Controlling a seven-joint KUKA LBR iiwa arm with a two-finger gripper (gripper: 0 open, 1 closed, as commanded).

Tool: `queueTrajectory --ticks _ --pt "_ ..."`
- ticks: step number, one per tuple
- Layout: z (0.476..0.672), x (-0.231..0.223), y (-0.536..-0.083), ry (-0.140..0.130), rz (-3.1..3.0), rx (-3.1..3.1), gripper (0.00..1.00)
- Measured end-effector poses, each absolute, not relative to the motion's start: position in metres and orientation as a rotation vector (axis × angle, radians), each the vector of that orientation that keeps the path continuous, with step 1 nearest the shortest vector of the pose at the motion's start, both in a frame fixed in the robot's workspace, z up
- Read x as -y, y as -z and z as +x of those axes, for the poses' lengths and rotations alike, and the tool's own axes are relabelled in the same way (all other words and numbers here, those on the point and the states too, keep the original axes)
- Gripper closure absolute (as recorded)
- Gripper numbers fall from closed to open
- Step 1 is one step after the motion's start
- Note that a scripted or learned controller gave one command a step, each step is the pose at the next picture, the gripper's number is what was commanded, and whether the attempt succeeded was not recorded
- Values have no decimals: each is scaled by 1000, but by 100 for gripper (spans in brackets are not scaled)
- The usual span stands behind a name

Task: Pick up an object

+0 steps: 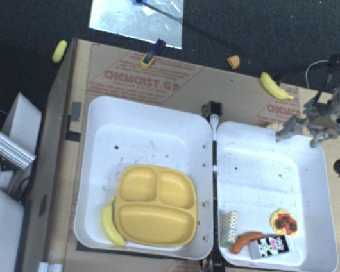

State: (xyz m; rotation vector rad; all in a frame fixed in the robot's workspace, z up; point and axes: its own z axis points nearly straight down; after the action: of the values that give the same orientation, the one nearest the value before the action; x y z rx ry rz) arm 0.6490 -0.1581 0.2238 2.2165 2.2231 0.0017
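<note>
My gripper (300, 135) hangs above the back edge of the right bin (316, 190), its two grey fingers (285, 133) spread apart, open, with nothing between them. Far from it, at the right bin's front, lie a round pizza-like toy (284, 222), an orange sausage (246, 240), a small black-and-white carton (270, 245) and a spotted white block (230, 226). The left bin (112, 128) holds a yellow divided plate (156, 205) with a banana (112, 225) tucked against its front left corner.
On the cardboard behind the bins lies another banana (275, 87). An orange piece (234, 61) and a yellow item (59, 51) rest outside the bench. A black divider (213, 166) runs between the bins. The back half of the right bin is bare.
</note>
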Motion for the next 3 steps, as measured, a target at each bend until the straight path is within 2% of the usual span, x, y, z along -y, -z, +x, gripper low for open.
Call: queueTrajectory --ticks 1,2,3 --pt "604 208 -224 0 2218 -2221 0" --pt "570 206 -173 0 2220 -2222 0" --pt "520 207 -84 0 2220 -2222 0"
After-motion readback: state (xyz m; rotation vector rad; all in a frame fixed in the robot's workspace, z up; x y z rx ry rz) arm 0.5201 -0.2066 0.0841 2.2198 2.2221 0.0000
